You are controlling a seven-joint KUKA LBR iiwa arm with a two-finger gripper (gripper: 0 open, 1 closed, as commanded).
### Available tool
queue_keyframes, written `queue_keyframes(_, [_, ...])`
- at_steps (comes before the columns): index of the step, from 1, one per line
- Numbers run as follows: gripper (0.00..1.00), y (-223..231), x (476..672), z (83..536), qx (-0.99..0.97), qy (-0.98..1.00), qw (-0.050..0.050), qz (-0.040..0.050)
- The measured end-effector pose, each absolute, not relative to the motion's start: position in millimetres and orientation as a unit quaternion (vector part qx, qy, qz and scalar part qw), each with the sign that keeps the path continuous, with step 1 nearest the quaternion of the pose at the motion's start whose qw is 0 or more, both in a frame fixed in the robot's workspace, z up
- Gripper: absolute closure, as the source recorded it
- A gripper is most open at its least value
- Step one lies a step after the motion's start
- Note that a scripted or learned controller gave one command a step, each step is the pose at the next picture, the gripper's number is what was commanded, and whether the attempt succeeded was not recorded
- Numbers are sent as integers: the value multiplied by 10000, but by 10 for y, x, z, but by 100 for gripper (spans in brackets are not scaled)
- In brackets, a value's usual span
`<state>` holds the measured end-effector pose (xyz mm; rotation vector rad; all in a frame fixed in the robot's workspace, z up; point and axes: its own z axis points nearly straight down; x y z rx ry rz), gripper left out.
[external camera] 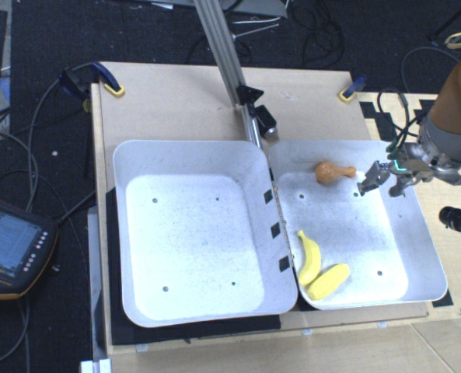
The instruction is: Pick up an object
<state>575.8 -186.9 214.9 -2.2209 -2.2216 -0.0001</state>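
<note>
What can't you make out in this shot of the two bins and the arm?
- Camera view, grey arm with the orange band: cut off by the right edge, so its upper links stay unknown.
- Hand: too small and blurred to read its state.
- Yellow banana and the yellow oval piece beside it in the right white bin: whether they touch is unclear at this size.
- Small orange pear-shaped object: too small to identify.

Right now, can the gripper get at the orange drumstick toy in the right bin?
Probably yes. The gripper hovers at the right bin's upper right, and the drumstick toy lies just to its left with bare bin floor between them. The banana sits well away, near the front.
</note>
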Motion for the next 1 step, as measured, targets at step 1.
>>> queue_keyframes(1, [0, -1869, 5758, 2149, -7070, -7072, 2, 0])
